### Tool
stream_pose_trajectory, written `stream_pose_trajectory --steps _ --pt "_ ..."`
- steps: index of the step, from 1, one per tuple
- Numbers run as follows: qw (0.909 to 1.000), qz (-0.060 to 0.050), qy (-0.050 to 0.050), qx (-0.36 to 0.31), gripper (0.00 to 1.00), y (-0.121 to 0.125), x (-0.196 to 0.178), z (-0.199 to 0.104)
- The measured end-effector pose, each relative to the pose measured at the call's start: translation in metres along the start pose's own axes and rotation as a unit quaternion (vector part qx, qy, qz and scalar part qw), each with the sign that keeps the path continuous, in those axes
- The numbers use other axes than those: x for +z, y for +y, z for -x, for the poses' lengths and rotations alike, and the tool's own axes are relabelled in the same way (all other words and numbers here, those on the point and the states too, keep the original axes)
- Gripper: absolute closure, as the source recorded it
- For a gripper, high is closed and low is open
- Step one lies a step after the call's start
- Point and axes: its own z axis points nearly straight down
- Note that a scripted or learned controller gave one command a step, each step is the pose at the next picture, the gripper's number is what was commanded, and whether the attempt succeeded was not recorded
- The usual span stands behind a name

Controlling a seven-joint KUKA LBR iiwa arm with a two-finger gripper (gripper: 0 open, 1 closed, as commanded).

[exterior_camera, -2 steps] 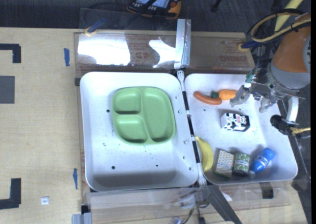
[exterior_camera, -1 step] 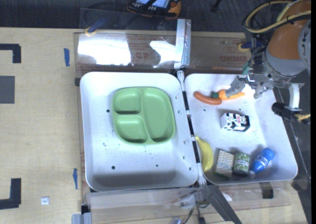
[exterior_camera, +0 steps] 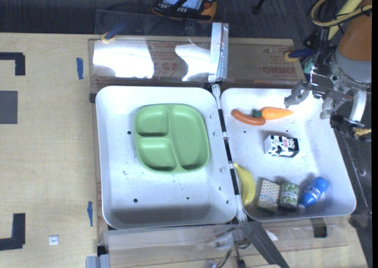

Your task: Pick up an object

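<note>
The robot's hand [exterior_camera: 313, 97] hangs at the far right corner of the right bin [exterior_camera: 331, 160], reaching in from the right. Two metal fingers show, one toward the left and one toward the right, with bare bin floor between them, so the hand looks spread and pinches nothing.

Just left of the hand, near the far wall, an orange carrot [exterior_camera: 275, 113] lies crosswise, its green end touching a curved red-orange sausage-shaped toy [exterior_camera: 248, 118]. Nearer the middle of the bin sits a small black-and-white carton [exterior_camera: 281, 146], alone. Along the near wall a row is packed close: a yellow banana [exterior_camera: 247, 185] against the left wall, then a patterned box [exterior_camera: 268, 195], a small green can [exterior_camera: 289, 195] and a blue bottle [exterior_camera: 312, 190].

The left bin [exterior_camera: 112, 160] holds a green divided plate [exterior_camera: 172, 137]. Both bins rest on a pale wooden bench [exterior_camera: 47, 143].

Any object would serve the task. The carrot seems the best choice, being closest. A good grasp would probably straddle its narrow width at mid-length, coming straight down, clear of the toy at its tip. The carton is a fair alternative, with open floor all around it. The crowded near row risks a finger landing on a neighbour.
</note>
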Motion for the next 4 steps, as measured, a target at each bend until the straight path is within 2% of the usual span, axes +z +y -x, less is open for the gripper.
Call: stream_pose_trajectory --steps 1,2,3,4 --pt "1.0000 -0.001 0.001 0.006 0.00 -0.027 0.123 0.019" --pt "0.9992 0.002 0.001 0.039 0.00 -0.074 0.131 -0.004" --pt "0.9991 0.001 0.002 0.043 0.00 -0.132 0.130 -0.018" --pt "0.9878 -0.002 0.000 0.156 0.00 -0.137 0.034 -0.045"
